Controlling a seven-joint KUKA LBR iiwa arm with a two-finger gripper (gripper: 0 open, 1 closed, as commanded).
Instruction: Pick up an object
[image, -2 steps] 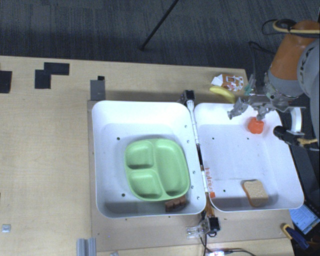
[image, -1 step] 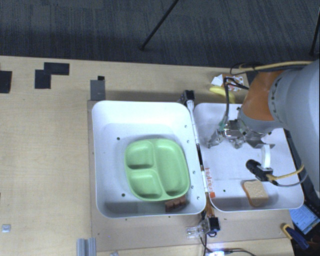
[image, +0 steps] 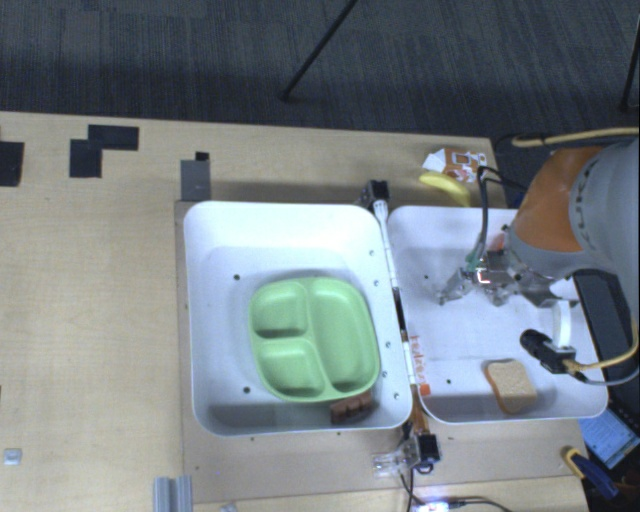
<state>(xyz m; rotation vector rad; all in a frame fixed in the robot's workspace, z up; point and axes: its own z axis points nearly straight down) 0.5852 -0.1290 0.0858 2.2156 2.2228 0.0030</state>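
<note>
A tan sponge-like block (image: 510, 385) lies near the front wall of the right bin (image: 440, 235). A small brown object (image: 350, 408) sits at the front of the left bin (image: 215, 300), tucked against a green divided plate (image: 312, 338). My gripper (image: 477, 293) hangs low over the middle of the right bin, behind and to the left of the tan block. Its fingers are spread open with nothing between them. The grey arm with its orange band (image: 555, 205) covers the bin's far right side.
A yellow item and a small packet (image: 450, 175) lie on the bench just behind the right bin. A black cable and connector (image: 548, 350) hang from the wrist above the tan block. The raised divider (image: 395, 300) separates the bins.
</note>
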